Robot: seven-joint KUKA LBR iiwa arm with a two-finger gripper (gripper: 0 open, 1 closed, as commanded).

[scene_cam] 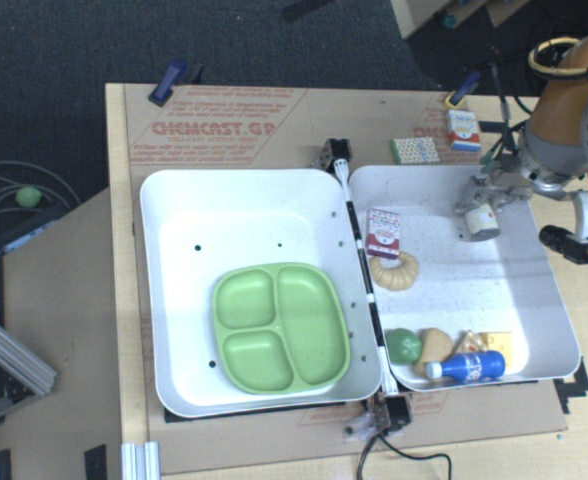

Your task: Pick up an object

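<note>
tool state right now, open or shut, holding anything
tool: over the right bin, open or shut cannot be told; nothing seen held in it.

The brown board reads "CHEMCAST GP" (printed in red).

Green tray; blue bottle w/ white cap; white bins.

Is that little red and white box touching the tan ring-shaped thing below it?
Touching. The camera view shows the box with its lower edge overlapping the ring.
</note>
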